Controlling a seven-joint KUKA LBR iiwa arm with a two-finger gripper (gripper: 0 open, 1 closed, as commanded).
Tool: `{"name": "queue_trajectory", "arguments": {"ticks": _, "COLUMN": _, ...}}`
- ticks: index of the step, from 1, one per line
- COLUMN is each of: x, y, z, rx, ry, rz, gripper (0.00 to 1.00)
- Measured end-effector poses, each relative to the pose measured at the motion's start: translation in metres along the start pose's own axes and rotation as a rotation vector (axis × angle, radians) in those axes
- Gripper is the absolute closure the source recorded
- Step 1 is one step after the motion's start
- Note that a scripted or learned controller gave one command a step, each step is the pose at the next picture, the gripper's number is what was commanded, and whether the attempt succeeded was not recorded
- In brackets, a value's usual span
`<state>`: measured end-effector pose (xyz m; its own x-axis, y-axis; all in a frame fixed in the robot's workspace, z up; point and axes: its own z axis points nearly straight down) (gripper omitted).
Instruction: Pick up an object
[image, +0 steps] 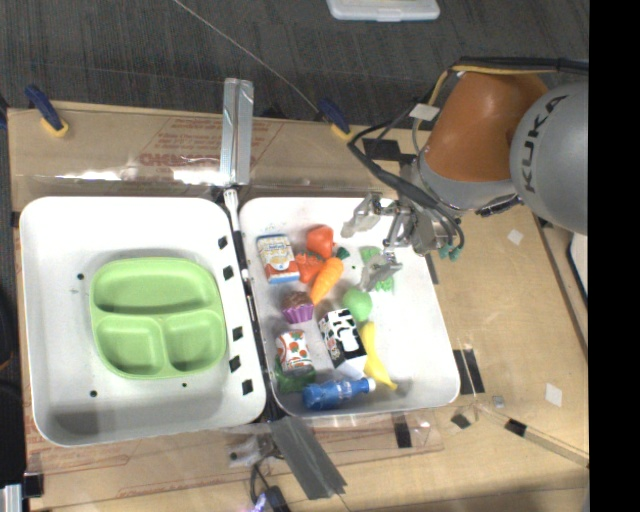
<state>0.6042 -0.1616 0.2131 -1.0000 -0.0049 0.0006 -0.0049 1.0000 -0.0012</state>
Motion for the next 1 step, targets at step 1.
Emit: {"name": "queue_trajectory", "arguments": {"ticks": 1, "x": 0.0101, "y": 0.0424, "z": 0.0873, "rx": -0.004, "ry": 0.006, "rz": 0.115, "gripper": 0.0}}
